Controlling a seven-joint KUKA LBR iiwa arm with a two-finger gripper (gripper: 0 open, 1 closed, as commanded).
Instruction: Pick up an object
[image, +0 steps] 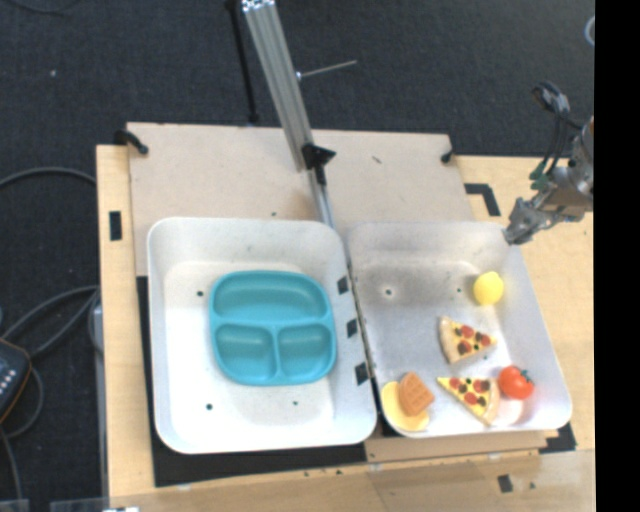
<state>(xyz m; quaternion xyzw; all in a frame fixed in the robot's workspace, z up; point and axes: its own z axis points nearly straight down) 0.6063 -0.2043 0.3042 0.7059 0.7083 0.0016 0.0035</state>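
Observation:
The right bin (420, 270) holds toy food. A yellow lemon (488, 288) lies near its far right side. Below the lemon is one pizza slice (465, 340), and a second pizza slice (472, 393) lies near the front. A red tomato (515, 382) sits at the front right corner. An orange waffle (414, 393) rests on a yellow piece at the front left. My gripper (524, 222) hangs over the bin's far right corner, up and to the right of the lemon, with nothing seen in it.
The left bin (180, 260) carries a teal divided tray (272, 327) in its middle. A slanted metal post (285, 85) rises from the back between the bins. Bare bench board (380, 175) lies behind both bins.

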